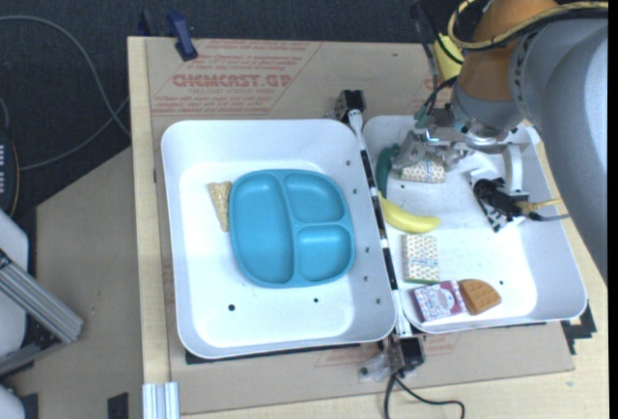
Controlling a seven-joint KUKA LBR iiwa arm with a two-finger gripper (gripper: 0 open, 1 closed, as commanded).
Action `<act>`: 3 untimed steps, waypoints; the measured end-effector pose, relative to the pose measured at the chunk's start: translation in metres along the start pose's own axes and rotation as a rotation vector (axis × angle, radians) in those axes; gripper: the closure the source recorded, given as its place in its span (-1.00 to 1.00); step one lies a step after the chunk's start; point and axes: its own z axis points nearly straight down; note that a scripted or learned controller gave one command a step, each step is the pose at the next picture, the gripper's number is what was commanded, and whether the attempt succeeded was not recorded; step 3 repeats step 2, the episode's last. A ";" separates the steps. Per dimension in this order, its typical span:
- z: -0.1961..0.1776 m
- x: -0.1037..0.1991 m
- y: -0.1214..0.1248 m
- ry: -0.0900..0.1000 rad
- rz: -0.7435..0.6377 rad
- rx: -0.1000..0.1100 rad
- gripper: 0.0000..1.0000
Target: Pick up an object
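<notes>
While the gripper point(425, 156) sits low on a waffle cracker point(423, 173) | grip state: can't tell | risk: green thing point(386, 166) and banana point(407, 217) right beside it, 2 easy bumps

The grey arm point(570, 69) is seen entering from the right, bent steeply downward, with the orange band point(497, 41) seated above the wrist. The gripper point(425, 159) is lowered at the upper left of the right-hand bin. The wrist is pointed nearly straight down, and cables are looped beside it.
</notes>
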 end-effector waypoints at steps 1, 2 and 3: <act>-0.091 0.075 -0.044 0.005 0.002 -0.027 1.00; -0.095 0.098 -0.084 0.005 0.002 -0.025 1.00; -0.095 0.098 -0.084 0.005 0.002 -0.025 1.00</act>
